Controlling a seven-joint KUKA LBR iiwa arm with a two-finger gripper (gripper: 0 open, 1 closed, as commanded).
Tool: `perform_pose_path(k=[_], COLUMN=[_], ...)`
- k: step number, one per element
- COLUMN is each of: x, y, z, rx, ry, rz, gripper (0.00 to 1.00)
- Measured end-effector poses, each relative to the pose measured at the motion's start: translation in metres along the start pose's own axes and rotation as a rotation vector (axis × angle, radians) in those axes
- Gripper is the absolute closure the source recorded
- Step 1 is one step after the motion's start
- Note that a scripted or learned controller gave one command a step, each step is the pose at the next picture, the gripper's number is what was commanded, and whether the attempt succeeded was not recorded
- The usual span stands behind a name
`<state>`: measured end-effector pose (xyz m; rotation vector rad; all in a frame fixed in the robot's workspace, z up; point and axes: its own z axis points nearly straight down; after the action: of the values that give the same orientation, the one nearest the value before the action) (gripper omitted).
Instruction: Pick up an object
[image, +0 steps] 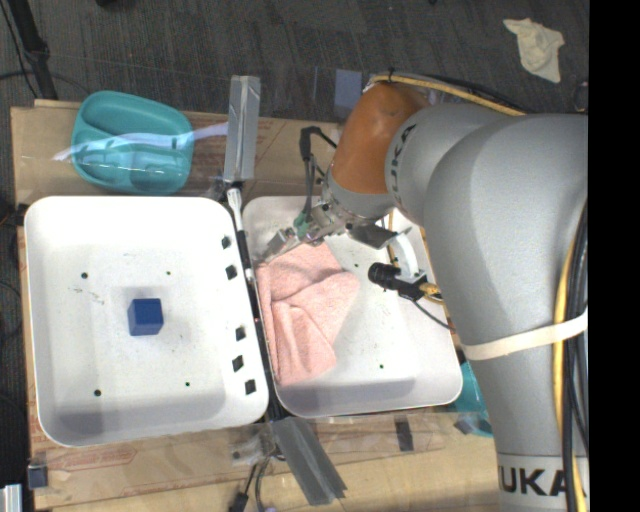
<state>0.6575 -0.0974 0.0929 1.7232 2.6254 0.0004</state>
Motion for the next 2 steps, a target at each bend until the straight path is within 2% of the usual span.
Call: perform_pose_path(k=[1,2], x=[-0.020,-0.020], y=[-0.064,-0.063], z=[0.000,-0.011], rx=[0.001,0.000], ry=[0.001,0.000], rz=[-0.015,-0.019], gripper=[0.00,1.00])
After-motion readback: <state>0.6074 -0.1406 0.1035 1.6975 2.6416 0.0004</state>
